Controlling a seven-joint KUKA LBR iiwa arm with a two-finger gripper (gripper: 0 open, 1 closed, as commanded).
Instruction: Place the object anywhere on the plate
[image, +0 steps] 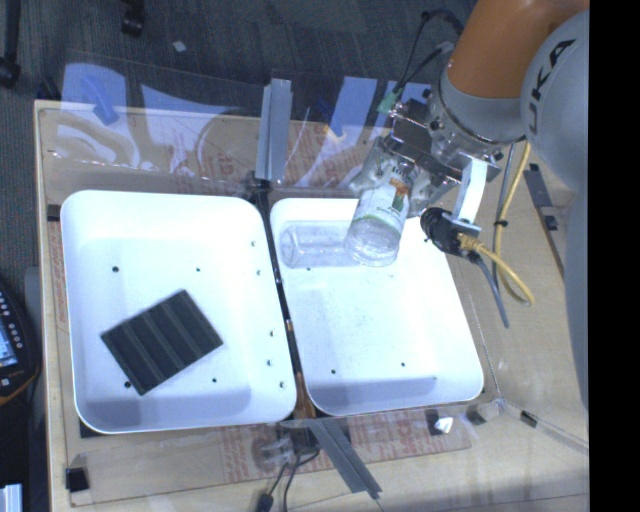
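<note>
Two Bins, One Jar Aloft

Two shallow white bins sat side by side on the bench, their inner rims touching along the middle. Nearest me, the left bin (90, 400) held a dark ribbed plate (162, 341), lying flat and turned at a slant near the front-left corner; bare white floor lay all around it, most of it toward the far wall. The right bin (390, 390) showed a broad open floor from its front rim back past the middle.

Farther in, a clear jar (377, 228) hung tilted over the right bin's far end, well apart from the plate, with the raised middle rims between them. Its top sat between the fingers of the gripper (400, 182), which pinched it from above. Beside the jar, a faint clear shape (312, 246) lay on the bin floor; I could not tell whether it was a reflection. Yellow cable (505, 275) looped off the wrist beyond the right rim.
</note>
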